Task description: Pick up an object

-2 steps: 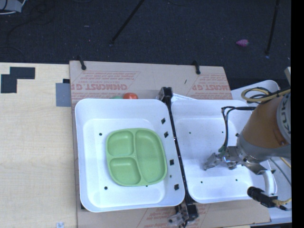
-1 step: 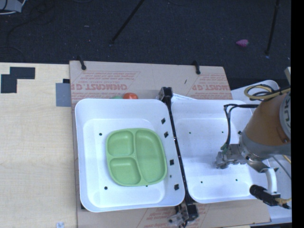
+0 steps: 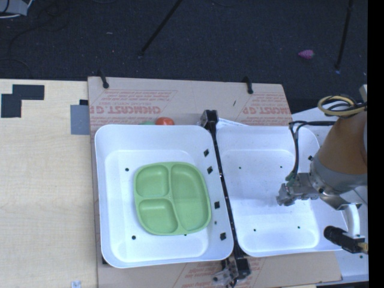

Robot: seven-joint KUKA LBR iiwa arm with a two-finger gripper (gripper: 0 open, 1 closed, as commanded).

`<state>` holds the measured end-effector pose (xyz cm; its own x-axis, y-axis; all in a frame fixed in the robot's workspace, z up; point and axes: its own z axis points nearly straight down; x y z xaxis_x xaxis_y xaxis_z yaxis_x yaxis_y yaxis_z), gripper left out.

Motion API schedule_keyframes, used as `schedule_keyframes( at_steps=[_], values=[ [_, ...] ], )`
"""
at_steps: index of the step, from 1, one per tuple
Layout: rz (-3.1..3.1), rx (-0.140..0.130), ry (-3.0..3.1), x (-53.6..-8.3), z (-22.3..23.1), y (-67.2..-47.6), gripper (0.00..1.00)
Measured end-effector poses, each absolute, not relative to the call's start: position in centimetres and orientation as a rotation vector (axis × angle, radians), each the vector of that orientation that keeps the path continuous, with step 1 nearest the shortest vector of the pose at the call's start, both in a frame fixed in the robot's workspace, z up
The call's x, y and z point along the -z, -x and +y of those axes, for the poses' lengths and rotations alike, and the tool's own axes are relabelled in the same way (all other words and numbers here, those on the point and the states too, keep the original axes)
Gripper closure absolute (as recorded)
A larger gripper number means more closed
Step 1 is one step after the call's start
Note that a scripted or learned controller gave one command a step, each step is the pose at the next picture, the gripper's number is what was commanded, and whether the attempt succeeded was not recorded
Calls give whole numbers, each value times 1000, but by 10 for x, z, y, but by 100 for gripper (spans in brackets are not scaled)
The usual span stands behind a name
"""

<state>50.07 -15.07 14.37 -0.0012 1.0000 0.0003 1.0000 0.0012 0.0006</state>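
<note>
**Operator:** Dark floor with cables runs behind the desk point(image 3: 42, 179), and on the desk sit two shallow white bins, split by a black divider point(image 3: 219, 185). I'll use that divider as my landmark.

**Observer:** Where is the thing to pick?

**Operator:** The green sectioned plate point(image 3: 172, 197) lies flat in the left bin point(image 3: 111, 161), just beside the divider on its far side from the arm. Beyond that bin's back rim, a small orange-red item point(image 3: 164, 122) rests against the cardboard; I can't tell what it is.

**Observer:** And the jaws?

**Operator:** The jaws point(image 3: 290, 195) hang over the right bin point(image 3: 264, 245), well apart from the divider, on the arm's side. From this slant I cannot tell how far open they are, and I see nothing between them.

**Observer:** So which step?

**Operator:** I judge it the approach; no grasp has been made. The next move calls for crossing the divider toward the plate, high enough to pass over the raised rims, then coming down on the plate's edge, since it lies flat.

**Observer:** Room?

**Operator:** Open white floor surrounds the plate, tightest on the divider side.
</note>
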Motion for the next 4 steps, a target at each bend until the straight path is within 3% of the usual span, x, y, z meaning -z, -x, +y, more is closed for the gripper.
schedule_keyframes(
  at_steps=[2,4],
  values=[
    [2223,1,-2221,-209,-151,-503,100],
    [2230,1,-2220,-199,-48,-518,100]
  ],
)
